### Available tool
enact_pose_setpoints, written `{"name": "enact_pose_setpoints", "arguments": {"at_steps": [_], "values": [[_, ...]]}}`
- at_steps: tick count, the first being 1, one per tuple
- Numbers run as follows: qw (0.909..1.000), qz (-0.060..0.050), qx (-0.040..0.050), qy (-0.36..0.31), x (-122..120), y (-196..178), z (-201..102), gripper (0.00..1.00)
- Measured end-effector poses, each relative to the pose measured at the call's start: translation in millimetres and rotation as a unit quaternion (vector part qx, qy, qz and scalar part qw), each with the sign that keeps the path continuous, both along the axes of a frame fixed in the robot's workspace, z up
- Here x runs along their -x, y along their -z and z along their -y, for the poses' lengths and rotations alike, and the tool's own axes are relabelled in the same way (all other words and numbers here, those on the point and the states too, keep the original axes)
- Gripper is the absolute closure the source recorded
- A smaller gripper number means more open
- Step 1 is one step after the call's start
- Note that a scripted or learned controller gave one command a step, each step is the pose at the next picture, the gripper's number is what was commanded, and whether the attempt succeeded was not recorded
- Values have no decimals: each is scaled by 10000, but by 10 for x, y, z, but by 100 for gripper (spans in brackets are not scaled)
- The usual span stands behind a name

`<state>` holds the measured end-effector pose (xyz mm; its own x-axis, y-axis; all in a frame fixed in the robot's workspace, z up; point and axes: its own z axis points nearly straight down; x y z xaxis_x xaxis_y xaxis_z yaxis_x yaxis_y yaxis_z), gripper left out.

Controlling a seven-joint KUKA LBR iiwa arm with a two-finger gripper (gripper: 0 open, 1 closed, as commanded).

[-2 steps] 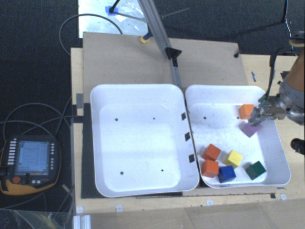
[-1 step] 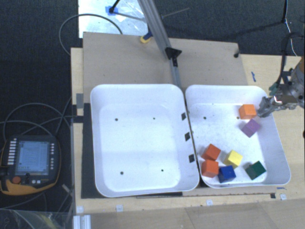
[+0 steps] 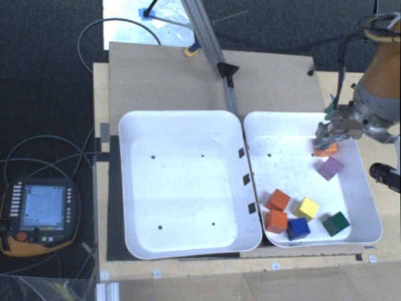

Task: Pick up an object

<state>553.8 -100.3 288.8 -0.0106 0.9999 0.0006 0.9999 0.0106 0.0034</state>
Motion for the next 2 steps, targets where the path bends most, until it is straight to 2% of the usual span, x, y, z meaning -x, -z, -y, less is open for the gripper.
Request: {"name": "enact_pose_setpoints", "arguments": {"at_steps": [2], "values": [[10000,-7,-8,-5,-116,104,-1193,100]]}}
